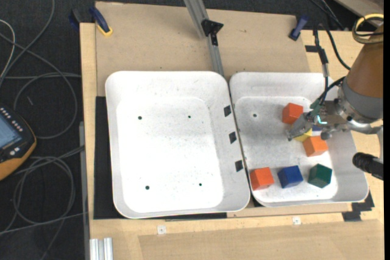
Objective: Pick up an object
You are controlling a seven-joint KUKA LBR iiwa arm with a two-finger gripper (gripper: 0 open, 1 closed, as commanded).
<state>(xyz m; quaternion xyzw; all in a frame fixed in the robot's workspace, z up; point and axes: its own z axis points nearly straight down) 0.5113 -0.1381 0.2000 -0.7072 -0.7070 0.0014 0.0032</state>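
1. Gripper (306,125) low in right bin (268,85); open or closed, cannot tell.
2. Orange cube (292,112) just beside it, yellow piece (301,137) under it.
3. Along the near wall: orange block (262,177), blue block (290,176), green block (320,175).

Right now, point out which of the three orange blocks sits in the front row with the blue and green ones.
The orange block at the left end of that row, beside the blue block. The other two orange blocks lie farther back, close to the gripper.
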